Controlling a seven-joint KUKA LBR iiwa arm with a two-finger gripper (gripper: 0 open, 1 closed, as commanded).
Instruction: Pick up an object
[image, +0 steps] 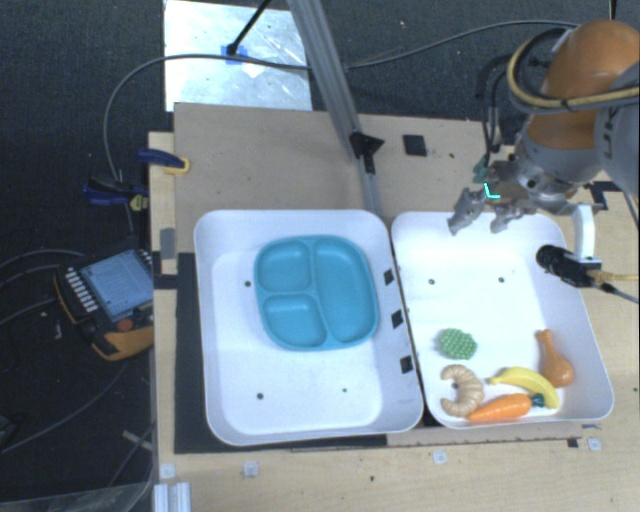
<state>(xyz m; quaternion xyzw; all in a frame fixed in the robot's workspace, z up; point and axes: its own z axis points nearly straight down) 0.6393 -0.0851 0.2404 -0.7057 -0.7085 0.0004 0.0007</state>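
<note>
Both white bins (300, 400) look like smooth plastic with a faint sheen. The blue divided plate (316, 291) is smooth plastic, slightly glossy. The bench (260, 160) shows a matt, cardboard-like brown surface. The banana (527, 381) and carrot (499, 407) look like shiny plastic; the green ball (458, 344) looks bumpy.

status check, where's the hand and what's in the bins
Hand open, nothing between its fingers, above right bin's far edge. Toys clustered in its near corner: croissant, carrot, banana. Blue tray in left bin.

The arm (575, 95) above the fingers (462, 217) runs off the frame's right edge; the banana (524, 381), well below them, partly hides a small dark item
</note>
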